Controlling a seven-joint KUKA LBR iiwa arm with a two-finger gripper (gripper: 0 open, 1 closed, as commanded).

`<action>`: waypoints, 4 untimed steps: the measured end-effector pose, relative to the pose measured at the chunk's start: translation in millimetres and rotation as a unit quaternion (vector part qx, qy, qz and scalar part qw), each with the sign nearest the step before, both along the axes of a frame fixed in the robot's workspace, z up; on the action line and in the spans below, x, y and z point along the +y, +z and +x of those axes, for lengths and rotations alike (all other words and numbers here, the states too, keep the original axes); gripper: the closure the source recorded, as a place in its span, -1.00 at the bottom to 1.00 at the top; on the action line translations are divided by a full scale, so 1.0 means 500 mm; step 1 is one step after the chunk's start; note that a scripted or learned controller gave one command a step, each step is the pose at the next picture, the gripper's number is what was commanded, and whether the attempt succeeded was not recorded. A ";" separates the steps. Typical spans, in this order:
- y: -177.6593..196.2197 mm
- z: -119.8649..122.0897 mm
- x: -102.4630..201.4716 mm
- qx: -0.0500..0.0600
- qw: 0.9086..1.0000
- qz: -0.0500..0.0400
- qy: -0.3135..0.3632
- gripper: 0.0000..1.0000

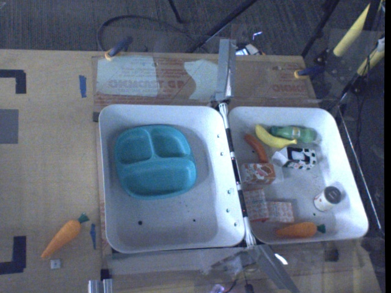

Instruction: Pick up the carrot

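Carrot (pixel 296 229) lies flat by the right bin's (pixel 351 157) front wall, looking light, stiff and tapered, best pinched across its thick middle; claw state: cannot tell.

Colours, shapes, cables, screws, markings of arm: cannot tell from this view.

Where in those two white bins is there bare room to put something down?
Left bin: bare floor in front of the blue tray. Right bin: a small patch between the cow carton and the cup. Elsewhere it is crowded.
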State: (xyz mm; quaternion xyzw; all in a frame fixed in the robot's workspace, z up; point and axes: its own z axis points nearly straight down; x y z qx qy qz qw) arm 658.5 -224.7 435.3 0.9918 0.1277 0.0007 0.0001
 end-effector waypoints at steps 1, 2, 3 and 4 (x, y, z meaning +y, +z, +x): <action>0.022 0.002 0.003 -0.001 1.000 -0.001 0.002 1.00; 0.021 0.002 0.003 -0.001 1.000 0.000 0.002 -1.00; 0.000 0.004 0.007 0.001 0.985 0.001 0.172 -1.00; 0.023 0.005 0.009 0.000 0.985 0.000 0.172 1.00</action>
